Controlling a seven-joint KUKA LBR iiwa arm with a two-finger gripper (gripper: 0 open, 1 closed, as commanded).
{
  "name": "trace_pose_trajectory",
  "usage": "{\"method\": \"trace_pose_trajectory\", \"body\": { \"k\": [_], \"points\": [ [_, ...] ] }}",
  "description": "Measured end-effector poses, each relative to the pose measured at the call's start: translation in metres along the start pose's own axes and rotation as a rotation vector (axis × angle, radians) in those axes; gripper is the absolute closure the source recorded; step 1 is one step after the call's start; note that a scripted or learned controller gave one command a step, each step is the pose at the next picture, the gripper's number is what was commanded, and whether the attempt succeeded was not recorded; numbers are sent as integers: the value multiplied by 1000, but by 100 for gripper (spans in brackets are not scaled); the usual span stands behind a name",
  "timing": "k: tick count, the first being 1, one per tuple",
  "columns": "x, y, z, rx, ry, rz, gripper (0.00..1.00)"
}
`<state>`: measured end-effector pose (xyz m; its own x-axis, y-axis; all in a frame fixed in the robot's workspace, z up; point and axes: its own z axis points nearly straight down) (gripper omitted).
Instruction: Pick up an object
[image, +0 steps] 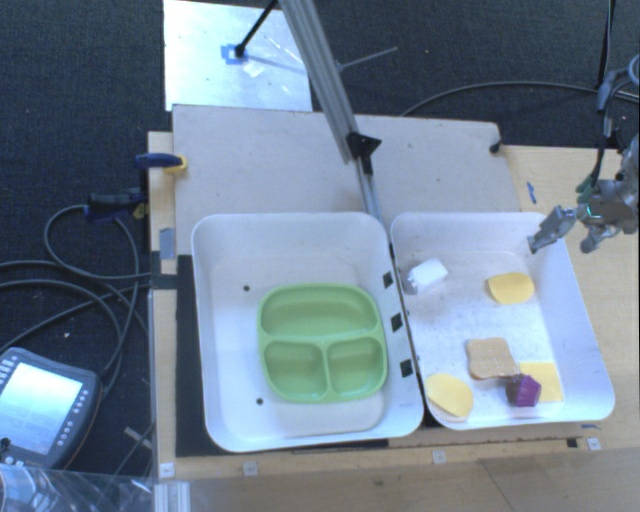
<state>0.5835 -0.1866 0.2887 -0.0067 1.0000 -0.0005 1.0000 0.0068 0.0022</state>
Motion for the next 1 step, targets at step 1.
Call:
{"method": "trace_pose_trajectory", "body": {
  "k": [1],
  "points": [
    [0,0,0,0,0,0,0]
  ]
}}
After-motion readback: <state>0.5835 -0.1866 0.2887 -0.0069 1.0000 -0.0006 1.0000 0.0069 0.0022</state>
